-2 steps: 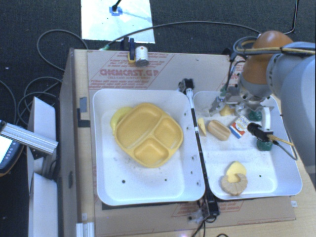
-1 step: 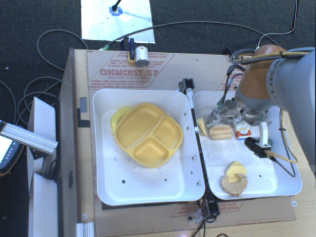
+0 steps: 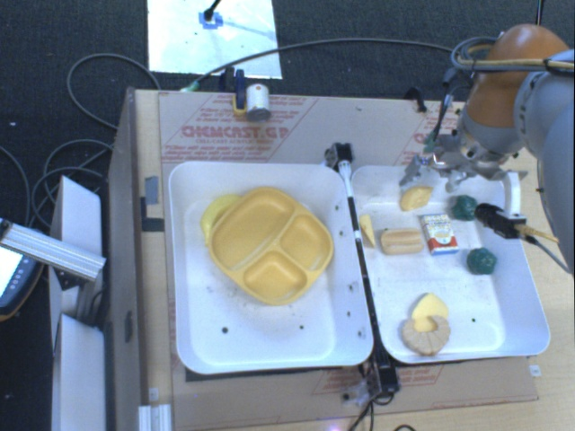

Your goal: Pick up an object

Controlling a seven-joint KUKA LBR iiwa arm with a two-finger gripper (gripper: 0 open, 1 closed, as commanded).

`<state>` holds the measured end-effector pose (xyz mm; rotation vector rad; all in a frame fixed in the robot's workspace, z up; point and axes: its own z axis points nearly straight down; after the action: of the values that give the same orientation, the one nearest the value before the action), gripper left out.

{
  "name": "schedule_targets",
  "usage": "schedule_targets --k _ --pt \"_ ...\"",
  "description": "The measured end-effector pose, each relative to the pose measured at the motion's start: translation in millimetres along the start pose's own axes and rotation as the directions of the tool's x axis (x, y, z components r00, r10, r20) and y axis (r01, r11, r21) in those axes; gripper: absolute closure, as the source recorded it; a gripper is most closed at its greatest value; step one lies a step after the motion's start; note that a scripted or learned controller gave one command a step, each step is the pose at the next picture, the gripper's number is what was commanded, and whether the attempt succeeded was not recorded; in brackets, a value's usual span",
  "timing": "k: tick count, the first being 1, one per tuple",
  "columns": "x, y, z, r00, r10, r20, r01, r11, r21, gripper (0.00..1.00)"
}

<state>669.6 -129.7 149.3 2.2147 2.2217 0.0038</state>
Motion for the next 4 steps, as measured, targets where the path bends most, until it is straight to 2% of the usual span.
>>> schedule_targets --k 1,2,3,4 --pt "-19 -1 41 1.0 0.002 0.0 -0.002 1.0 0.004 0.0" --pt "-19 0 29 1.0 0.0 0.0 0.0 1.0 0.002 1.0" --pt "-19 0 29 1.0 -0.001 0.001 0.001 1.0 0.0 0.0" --pt "-27 -1 65 1.0 0.002 0.0 -0.002 1.0 0.003 0.0"
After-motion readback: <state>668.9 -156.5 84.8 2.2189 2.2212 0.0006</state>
